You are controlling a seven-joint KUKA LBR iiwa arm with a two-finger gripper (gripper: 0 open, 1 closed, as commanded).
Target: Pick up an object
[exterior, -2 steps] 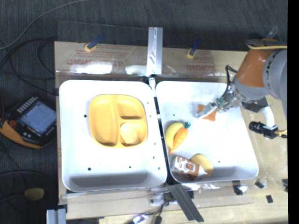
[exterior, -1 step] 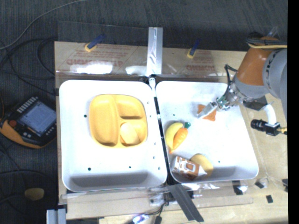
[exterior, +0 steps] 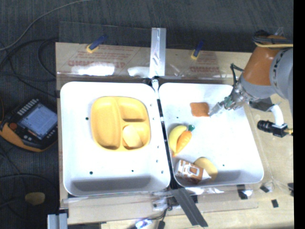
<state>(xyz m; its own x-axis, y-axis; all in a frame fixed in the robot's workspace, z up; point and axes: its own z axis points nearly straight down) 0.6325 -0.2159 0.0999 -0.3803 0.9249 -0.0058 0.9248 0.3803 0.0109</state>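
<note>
Looking down on a bench [exterior: 279, 151] carrying two white bins side by side. Reaching in from the right with a grey arm [exterior: 286, 80] wearing an orange band [exterior: 259, 68]. Pointing the tool [exterior: 218, 109] down and to the left, low over the top part of the right bin [exterior: 248, 142]. Ending in a thin tip just beside a flat orange-brown piece [exterior: 199, 109], on that piece's right side. Not being able to tell whether touching it or staying a tiny bit apart. Not being able to tell about the tool either: clenched or let go.

Lying near the middle of the same bin, close to its left wall: a yellow banana [exterior: 175, 133] and an orange carrot [exterior: 184, 139] with a green top, touching each other. Sitting down in the bottom left corner of that bin: a small brown carton [exterior: 188, 171], tipped over a little, and a round yellow thing [exterior: 206, 165] right next to it, too small for naming.

Resting in the middle of the left bin [exterior: 76, 171]: a yellow tray [exterior: 107, 123] with a few parts. Sitting in its lower right part: a pale round thing [exterior: 132, 137].

Lying on the dark floor, off to the left of the bench: a black and orange box with a screen [exterior: 32, 124].
</note>
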